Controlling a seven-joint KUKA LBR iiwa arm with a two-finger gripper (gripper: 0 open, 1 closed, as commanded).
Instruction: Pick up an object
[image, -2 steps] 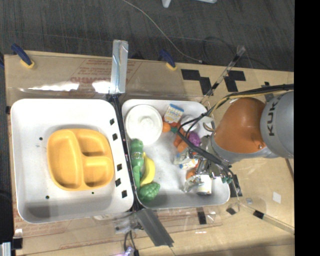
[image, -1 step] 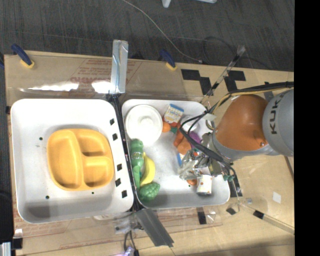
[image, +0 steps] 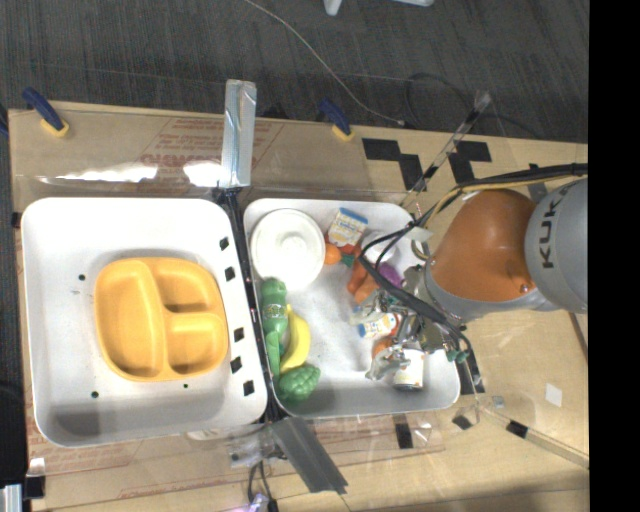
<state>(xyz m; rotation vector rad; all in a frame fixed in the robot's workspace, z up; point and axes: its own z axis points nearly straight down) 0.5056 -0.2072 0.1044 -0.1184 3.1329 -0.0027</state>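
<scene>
A: where's the arm (image: 500, 250)?

B: in from the right, over the right bin (image: 335, 405); orange band sits above that bin's right edge; gripper (image: 398, 352) is low in the bin's lower right corner, among black cables and clutter

A: grabbing anything?

B: cannot tell; wrist and cables cover the tip; nothing is visibly in its grasp

A: what's under it?

B: a small white item (image: 408, 374) just beside the tip, near the bin's right wall; a small printed packet (image: 375, 325) a bit up and left; too cluttered to say whether either touches the tip

A: rest of that bin?

B: white bowl (image: 288, 243) upright in the upper left corner; a blue and white carton (image: 347, 226) just right of it; orange pieces (image: 360, 280) between the carton and the wrist; along the left wall a green piece (image: 272, 325), a banana (image: 297, 340) touching it, another green piece (image: 298, 382) below, near the bottom corner

A: left bin?

B: left bin (image: 50, 300) holds a yellow tray (image: 160, 318) with divided compartments, lying flat near the middle, well apart from the arm

A: bench?

B: brown bench (image: 120, 150) under both bins; blue clamps (image: 45, 110) at the top edge; a grey strip (image: 239, 135) stands at the gap between the bins
</scene>
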